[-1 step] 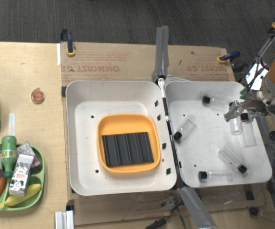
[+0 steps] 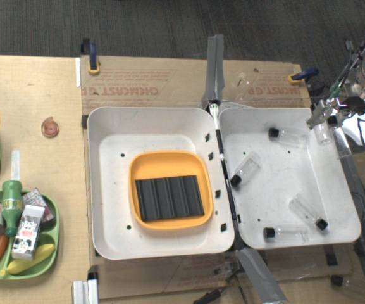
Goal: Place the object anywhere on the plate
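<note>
The tool hangs over the right bin's far right corner; I cannot tell if it holds anything. The orange plate sits in the left bin.

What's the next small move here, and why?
Probably swing the gripper left and down over the nearest clear vial at the back of the right bin. The gripper sits at that bin's far right corner, above the rim, and the yellow plate in the left bin carries only a dark ridged block, no vial.

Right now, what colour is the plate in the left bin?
Orange-yellow plate, dark ribbed slab on it; camera view.
</note>
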Action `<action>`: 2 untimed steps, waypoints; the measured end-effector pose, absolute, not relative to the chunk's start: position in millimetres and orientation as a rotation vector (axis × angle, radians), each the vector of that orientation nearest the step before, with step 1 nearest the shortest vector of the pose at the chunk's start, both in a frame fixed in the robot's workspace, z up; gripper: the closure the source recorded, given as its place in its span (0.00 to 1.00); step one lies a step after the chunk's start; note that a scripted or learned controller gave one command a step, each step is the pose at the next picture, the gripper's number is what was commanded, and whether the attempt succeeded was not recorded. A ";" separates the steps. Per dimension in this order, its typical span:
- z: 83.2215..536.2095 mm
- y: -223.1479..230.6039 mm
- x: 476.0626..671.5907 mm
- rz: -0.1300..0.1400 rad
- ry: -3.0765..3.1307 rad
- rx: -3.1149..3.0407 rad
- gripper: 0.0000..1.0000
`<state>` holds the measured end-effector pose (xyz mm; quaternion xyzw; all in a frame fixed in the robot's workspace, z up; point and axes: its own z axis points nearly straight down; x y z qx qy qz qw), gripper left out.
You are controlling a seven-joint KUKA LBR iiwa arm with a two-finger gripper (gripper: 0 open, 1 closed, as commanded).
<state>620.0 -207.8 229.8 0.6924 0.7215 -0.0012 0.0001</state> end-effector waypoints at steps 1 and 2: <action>277.9 -214.6 659.6 -0.002 2.557 1.820 1.00; 333.5 -222.4 659.5 -0.002 2.770 1.475 1.00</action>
